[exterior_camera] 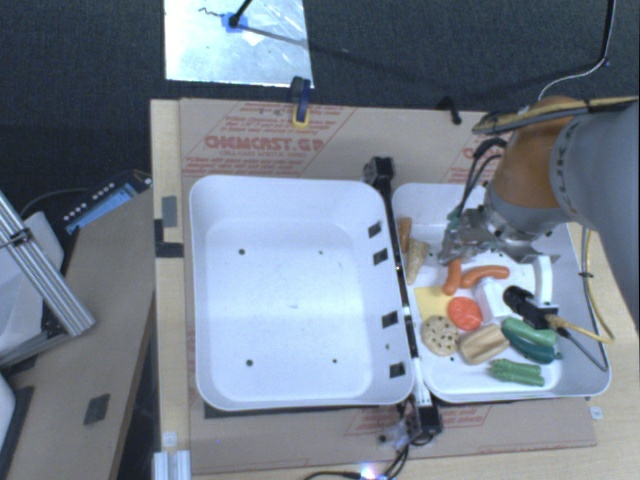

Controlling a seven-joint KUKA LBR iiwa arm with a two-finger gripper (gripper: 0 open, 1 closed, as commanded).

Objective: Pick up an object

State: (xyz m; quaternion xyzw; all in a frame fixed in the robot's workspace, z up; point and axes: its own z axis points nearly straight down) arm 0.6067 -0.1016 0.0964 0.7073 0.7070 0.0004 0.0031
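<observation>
While the claw [458,251] hangs low over the right bin [570,376], its opening cannot be told. Sausage [474,274] lies just beside it, tomato [465,314] and cookie [438,336] below, green toys [528,340] lower right.

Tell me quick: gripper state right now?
Gripper: cannot be told; it sits low in the right bin just above the orange sausage.

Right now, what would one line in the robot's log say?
arm: over right bin | pincer: low, above orange sausage | grasp: unconfirmed | left bin: untouched
</observation>
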